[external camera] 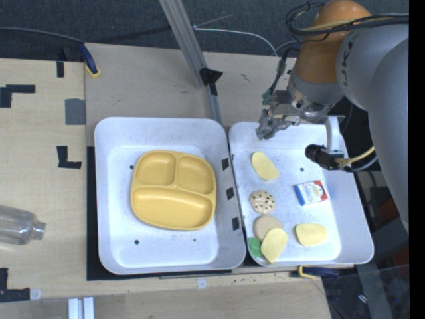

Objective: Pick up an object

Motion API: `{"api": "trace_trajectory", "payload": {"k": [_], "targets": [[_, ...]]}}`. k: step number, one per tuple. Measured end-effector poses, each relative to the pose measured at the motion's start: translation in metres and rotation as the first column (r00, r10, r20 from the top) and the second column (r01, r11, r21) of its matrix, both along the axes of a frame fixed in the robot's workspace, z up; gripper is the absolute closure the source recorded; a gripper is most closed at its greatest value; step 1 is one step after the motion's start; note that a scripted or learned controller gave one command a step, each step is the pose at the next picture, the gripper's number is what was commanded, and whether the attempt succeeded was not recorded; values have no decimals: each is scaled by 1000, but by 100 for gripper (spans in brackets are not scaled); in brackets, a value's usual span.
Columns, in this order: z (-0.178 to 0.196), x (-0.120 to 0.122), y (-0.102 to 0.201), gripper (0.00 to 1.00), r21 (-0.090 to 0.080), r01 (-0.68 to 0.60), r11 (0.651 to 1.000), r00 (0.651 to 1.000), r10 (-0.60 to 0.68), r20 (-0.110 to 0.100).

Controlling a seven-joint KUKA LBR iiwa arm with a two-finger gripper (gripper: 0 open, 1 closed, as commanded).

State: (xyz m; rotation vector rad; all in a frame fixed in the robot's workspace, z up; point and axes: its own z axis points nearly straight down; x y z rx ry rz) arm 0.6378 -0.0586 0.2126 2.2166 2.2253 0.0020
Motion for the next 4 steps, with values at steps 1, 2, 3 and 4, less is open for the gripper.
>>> {"api": "trace_trajectory", "payload": {"k": [1,2,3,4], "targets": [[-26,-23,-6,100,-2,3,1000,1000,-3,-6],[-24,-35,50,100,1,-2,1000,1000,2,-5],[10,-42,106,100,2,-4,1000,1000,4,0],[-26,-6,80,100,-3,4,1000,1000,-4,-3]]}}
